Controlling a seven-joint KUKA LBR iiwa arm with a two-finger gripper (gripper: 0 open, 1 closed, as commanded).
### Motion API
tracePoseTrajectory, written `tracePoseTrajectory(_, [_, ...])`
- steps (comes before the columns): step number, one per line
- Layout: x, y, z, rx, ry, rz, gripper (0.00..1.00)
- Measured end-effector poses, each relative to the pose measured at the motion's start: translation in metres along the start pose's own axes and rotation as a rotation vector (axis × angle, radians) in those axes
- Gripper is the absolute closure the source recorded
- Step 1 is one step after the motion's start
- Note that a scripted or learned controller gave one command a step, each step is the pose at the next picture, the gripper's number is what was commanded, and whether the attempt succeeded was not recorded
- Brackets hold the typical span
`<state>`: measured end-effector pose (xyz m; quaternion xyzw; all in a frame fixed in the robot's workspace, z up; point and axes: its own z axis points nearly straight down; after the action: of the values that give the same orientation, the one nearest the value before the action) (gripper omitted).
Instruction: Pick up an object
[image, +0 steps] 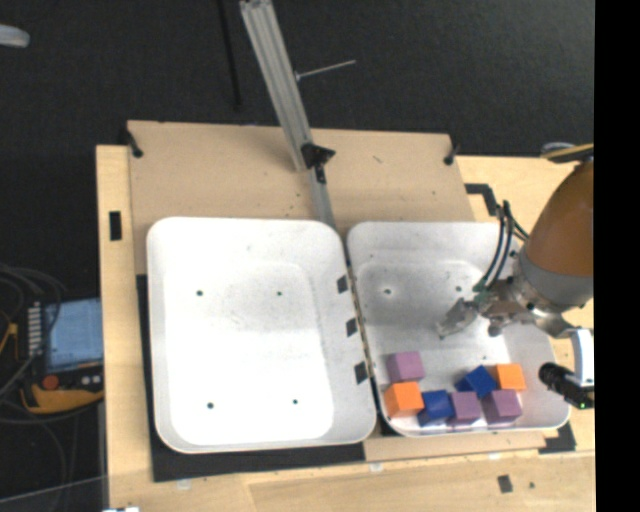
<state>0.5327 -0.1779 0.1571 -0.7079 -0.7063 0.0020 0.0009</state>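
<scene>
Several small blocks lie along the front of the right bin (420, 250): a purple block (405, 365), an orange block (404, 397), a blue block (436, 407), two more purple blocks (466, 406) (503, 405), a second blue block (478, 381) and a second orange block (510, 376). My gripper (474, 322) hangs over the middle of the right bin, behind the blocks and apart from them. It is open, with nothing between its fingers.
The left bin (250, 330) sits beside the right one, joined by dark clips at the shared edge. A slanted metal rail (285, 90) rises behind the bins. A blue device (70, 335) with cables lies off the bench at the left.
</scene>
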Motion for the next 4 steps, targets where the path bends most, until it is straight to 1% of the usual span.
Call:
tracePoseTrajectory(1, [-0.002, 0.004, 0.043, -0.001, 0.000, 0.001, 0.00])
tracePoseTrajectory(2, [-0.004, 0.005, 0.059, -0.006, -0.002, 0.003, 0.00])
tracePoseTrajectory(3, [-0.004, 0.006, 0.047, -0.011, -0.001, 0.009, 1.00])
tracePoseTrajectory(4, [-0.001, 0.007, -0.016, -0.012, -0.001, -0.006, 1.00])
